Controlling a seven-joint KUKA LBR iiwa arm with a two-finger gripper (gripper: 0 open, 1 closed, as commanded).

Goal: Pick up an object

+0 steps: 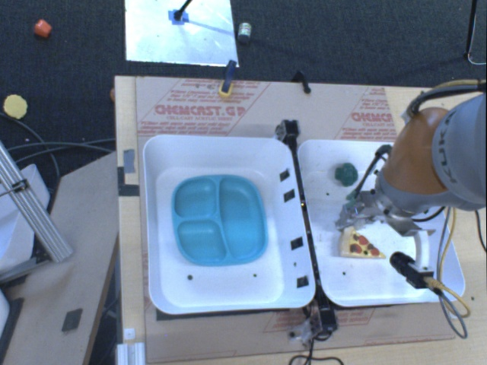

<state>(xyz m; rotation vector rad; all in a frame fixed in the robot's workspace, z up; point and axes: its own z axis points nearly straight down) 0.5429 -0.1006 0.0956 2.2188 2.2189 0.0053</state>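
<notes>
On the left of the table [91, 204] sits the left bin [163, 280], and in it a blue divided plate [221, 219] lies flat, well apart from any work going on. Across the black divider, the right bin [323, 280] carries the things worth picking: a small dark green lump [346, 174] near its far wall and a toy pizza slice [361, 245] lying flat toward the near side. The pincer [356, 213] hangs low just beside the slice's upper edge, between the slice and the green lump, with the grey and orange arm [426, 158] bulking in from the right. From where I stand I cannot tell whether it is released or clenched, and nothing shows gripped in it. The slice looks the likelier target. Being thin and flat, it probably calls for the pincer to centre over it and press right down to the bin floor before closing, or the tips may skate over the top.
</notes>
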